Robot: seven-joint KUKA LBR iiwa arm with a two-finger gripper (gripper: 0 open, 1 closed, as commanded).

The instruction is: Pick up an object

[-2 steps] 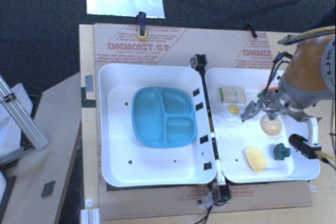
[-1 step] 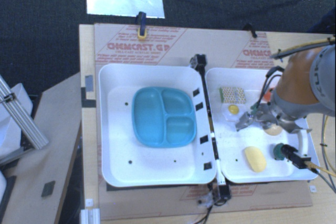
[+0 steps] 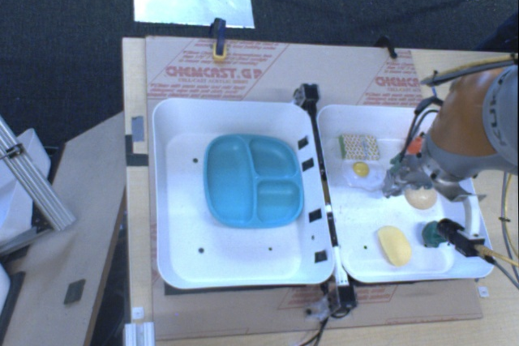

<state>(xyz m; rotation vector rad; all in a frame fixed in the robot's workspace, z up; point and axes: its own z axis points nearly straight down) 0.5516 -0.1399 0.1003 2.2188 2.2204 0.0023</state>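
Target object: none is named, so any item in the right bin (image 3: 357, 267) qualifies; the beige rounded piece (image 3: 421, 197) lies closest to the gripper (image 3: 395, 181), just to its right and slightly nearer the camera, partly under the wrist.

Other candidates: a small yellow piece (image 3: 361, 169) sits just to the gripper's left; a green patterned block (image 3: 358, 147) lies up and left of it, toward the far wall; a yellow oblong item (image 3: 395, 245) lies below it, nearer the camera; a dark teal item (image 3: 434, 233) lies below and to its right.

Gripper state: cannot tell. The tool is a blurred grey mass low over the bin floor, and whether anything sits in it cannot be read.

Step in hand: probably a descent or closing attempt among the items near the bin's middle.

Doing it well: centre over one item alone, since the beige and small yellow pieces flank the tool closely; come down straight, close on the narrower width, then lift slowly to check the hold.

Left bin (image 3: 174, 247): well to the gripper's left, holding a blue divided tray (image 3: 251, 178).

Readable writing: the brown board (image 3: 268, 61) under the bins carries red print, "CHEMCAST GP", repeated at the far right corner, where it is cut off.
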